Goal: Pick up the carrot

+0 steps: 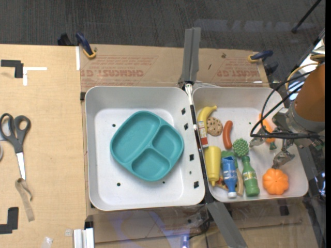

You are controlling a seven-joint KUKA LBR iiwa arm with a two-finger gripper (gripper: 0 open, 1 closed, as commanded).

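Claw over the right bin's right side; carrot partly hidden beneath it.

The claw (276,148) hangs low at the right side of the right bin (243,101), fingers (283,159) spread apart, nothing seen between them. The carrot (266,124) shows as an orange bit at the bin's right wall, just far of the claw and partly behind cables; contact cannot be told. A pumpkin (275,182) lies near of the claw, apart from it. Left of the claw: broccoli (240,147), green bottle (250,178), blue bottle (229,175), yellow bottle (212,162), sausage (227,134), cookie (213,125), banana (205,114). The left bin (98,138) holds a teal divided plate (147,145). Scissors (15,136) lie on the desk (41,164), far left.
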